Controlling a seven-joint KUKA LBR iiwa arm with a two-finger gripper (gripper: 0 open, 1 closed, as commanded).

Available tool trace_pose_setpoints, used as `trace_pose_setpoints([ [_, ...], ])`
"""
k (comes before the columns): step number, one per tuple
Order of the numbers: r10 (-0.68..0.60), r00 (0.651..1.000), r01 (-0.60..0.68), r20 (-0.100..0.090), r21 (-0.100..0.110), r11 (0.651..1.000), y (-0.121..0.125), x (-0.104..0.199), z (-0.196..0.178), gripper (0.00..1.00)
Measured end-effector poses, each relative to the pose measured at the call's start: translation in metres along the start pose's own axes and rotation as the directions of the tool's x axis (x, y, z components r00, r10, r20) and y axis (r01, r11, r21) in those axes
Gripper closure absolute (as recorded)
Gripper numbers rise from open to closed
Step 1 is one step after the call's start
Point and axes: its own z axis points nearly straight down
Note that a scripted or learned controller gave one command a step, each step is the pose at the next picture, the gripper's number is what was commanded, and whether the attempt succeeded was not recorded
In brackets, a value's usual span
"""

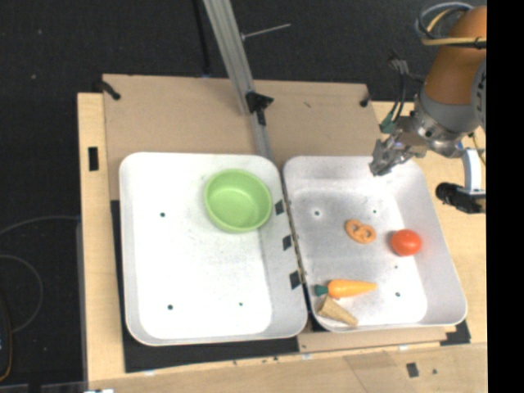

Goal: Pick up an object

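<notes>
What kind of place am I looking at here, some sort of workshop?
Probably a robot lab test bench: a robot arm reaches over two white bins holding toy food, like a carrot and a tomato.

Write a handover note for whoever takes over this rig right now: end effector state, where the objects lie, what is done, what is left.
End effector: over the far edge of the right bin, holding nothing.
Right bin: pretzel mid-bin, red tomato to its right, carrot and a tan wedge touching it at the near left corner.
Left bin: green bowl.
Done: nothing picked up.
Left: choose an object, descend, grasp, lift.
</notes>
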Motion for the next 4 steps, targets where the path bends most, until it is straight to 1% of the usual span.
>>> trace_pose_setpoints([
  [1,-0.002,1.0,0.002,-0.001,-0.003,1.0,0.001,-0.001,-0.029,1.0],
  [2,-0.004,1.0,0.004,-0.002,0.002,1.0,0.007,0.053,-0.019,1.0],
  [3,-0.006,1.0,0.006,-0.002,-0.001,1.0,0.013,0.106,-0.028,1.0],
  [4,-0.005,1.0,0.005,-0.002,0.003,1.0,0.01,0.158,-0.015,1.0],
])
